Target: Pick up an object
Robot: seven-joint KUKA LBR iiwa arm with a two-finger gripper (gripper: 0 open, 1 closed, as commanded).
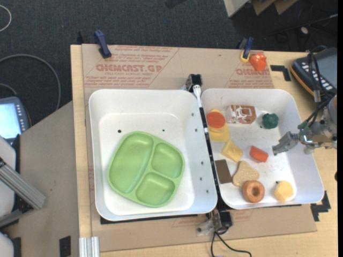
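The right bin (308, 167) holds several toy foods. Among them are a red-orange round piece (216, 119) on a yellow block (219, 134), a brown and white packet (242, 114) and a dark green piece (269, 121). Lower down lie a yellow wedge (232, 151), a small orange-red piece (259, 154), a brown bar (223, 171), a toast slice (245, 171), a donut (253, 191) and a yellow lump (284, 190). My gripper (281, 145) hangs over the right side of this bin, just right of the orange-red piece and below the green one, with nothing seen in it.
A green divided plate (146, 168) lies in the left bin (102, 143). An orange object (258, 61) and blue clamps (102, 43) sit at the board's far edge. A black clip (194, 82) joins the bins at the back. Cables and a device (316, 71) crowd the right.
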